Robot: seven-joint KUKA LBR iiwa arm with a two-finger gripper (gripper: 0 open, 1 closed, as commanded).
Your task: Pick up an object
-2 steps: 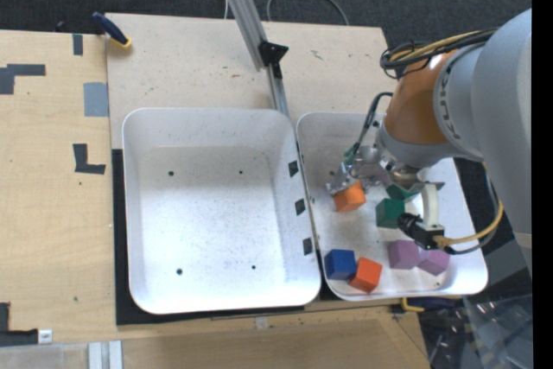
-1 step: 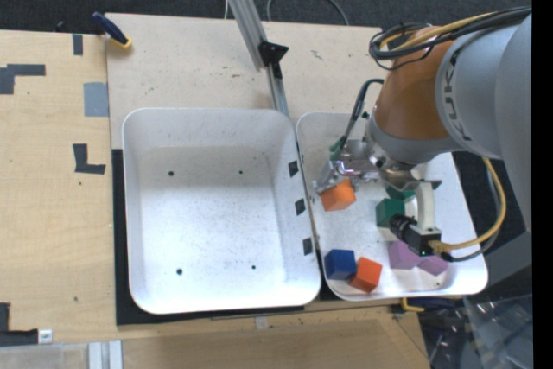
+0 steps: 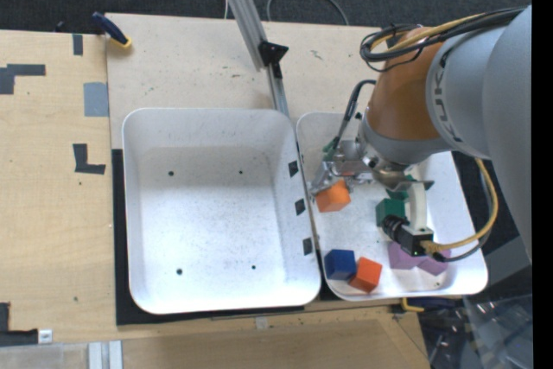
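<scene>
So I'm reaching in from the right, wrist hanging over the right bin [image 3: 471, 272], orange band up top. My gripper [image 3: 333, 181] sits down near that bin's left wall, right at an orange block [image 3: 333, 198], touching it from above as far as I can tell. Toward the near edge there's a blue cube [image 3: 340, 263] with a second orange cube [image 3: 367, 273] just beside it. A green piece [image 3: 390, 209] and a purple block [image 3: 408, 258] lie to the right, partly under my cabling. The left bin [image 3: 207, 212] is next door, white with a few dark specks.
</scene>
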